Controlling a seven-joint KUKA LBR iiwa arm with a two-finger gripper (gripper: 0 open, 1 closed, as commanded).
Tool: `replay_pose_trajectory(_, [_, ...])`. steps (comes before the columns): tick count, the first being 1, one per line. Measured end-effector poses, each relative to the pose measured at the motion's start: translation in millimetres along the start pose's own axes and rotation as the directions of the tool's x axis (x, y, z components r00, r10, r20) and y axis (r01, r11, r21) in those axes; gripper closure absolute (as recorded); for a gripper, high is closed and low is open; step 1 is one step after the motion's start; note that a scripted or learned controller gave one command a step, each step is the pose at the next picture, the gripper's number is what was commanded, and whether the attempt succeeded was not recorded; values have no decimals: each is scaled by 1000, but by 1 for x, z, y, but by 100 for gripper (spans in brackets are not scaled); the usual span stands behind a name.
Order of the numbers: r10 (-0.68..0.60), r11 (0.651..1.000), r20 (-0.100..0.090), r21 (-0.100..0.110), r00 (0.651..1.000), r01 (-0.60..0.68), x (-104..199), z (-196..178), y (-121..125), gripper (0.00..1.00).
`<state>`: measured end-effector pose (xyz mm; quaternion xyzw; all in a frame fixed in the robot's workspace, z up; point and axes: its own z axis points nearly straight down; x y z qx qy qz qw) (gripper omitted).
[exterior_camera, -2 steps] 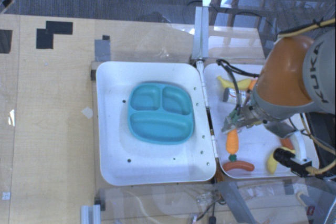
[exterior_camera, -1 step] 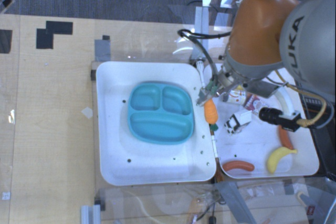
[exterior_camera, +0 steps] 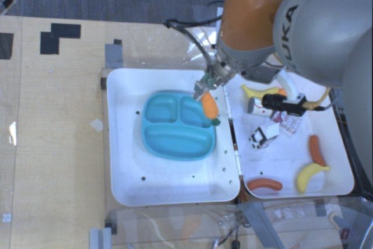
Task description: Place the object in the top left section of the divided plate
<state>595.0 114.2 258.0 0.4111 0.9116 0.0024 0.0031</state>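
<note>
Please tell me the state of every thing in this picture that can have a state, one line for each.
hand: shut on carrot, above the plate's right edge.
carrot: held, tilted, green end down.
divided plate: flat in left bin, sections bare.
two sausages: lying in right bin, apart.
two bananas: lying in right bin, apart.
toy truck: lying in right bin, whether upright I cannot tell.

The grey arm (exterior_camera: 326, 26) bears the letters "KUKA".

One fixed camera looks down at a slant on my worktop (exterior_camera: 58, 143), framing both white bins (exterior_camera: 125, 183) from moderate height; my arm (exterior_camera: 315, 14) enters from the right.
</note>
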Motion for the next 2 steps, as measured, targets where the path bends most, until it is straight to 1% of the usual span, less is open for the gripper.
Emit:
replay_pose_trajectory(1, [-22, 1000, -2, 1, 1000, 22, 18, 44, 87, 100])
replay_pose_trajectory(2, [-22, 1000, 0, 0, 1000, 22, 17, 42, 87, 0])
